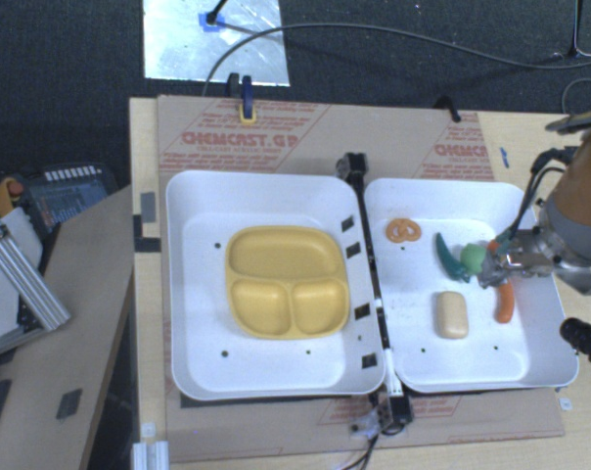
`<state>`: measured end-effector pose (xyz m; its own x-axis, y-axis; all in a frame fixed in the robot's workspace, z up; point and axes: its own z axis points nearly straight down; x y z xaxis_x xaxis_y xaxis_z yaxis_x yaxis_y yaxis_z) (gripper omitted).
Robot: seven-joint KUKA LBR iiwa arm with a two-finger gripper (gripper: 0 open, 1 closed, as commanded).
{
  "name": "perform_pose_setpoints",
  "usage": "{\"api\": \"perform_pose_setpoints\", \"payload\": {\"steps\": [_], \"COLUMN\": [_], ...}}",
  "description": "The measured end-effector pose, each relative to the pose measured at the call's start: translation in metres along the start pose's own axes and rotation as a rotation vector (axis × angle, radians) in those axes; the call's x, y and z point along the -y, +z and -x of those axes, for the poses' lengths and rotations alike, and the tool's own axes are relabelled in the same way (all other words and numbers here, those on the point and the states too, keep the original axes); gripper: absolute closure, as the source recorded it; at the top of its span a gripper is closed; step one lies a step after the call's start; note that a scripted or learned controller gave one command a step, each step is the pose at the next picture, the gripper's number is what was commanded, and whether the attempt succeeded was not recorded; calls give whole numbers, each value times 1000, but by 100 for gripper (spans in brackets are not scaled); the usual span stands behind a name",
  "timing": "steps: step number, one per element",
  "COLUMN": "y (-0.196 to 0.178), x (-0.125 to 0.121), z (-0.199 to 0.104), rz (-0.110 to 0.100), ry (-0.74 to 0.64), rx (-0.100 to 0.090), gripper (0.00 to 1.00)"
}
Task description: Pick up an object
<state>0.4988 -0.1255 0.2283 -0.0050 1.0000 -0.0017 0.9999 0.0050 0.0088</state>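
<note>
The end effector [495, 265] sits low in the right bin [472, 375], beside the green toy [462, 258] and orange sausage [505, 304]; its grip cannot be told. Nothing lifted yet.

a yellow three-compartment tray [284, 281] lies in the left white bin [193, 213], and a black divider strip [366, 272] runs between the two bins. both bins sit on a brown cardboard sheet [305, 130] printed with red lettering, held at its far edge by a yellow and blue clamp [246, 99]. beyond it a shiny metal plate [215, 27] lies on dark carpet, and a grey keypad device [66, 196] sits off to the left.
</note>
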Motion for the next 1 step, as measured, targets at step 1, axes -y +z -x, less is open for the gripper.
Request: {"api": "perform_pose_setpoints", "payload": {"steps": [1], "y": [-21], "x": [-2], "z": [0], "rz": [-4], "ry": [1], "rx": [-1], "gripper": [100]}}
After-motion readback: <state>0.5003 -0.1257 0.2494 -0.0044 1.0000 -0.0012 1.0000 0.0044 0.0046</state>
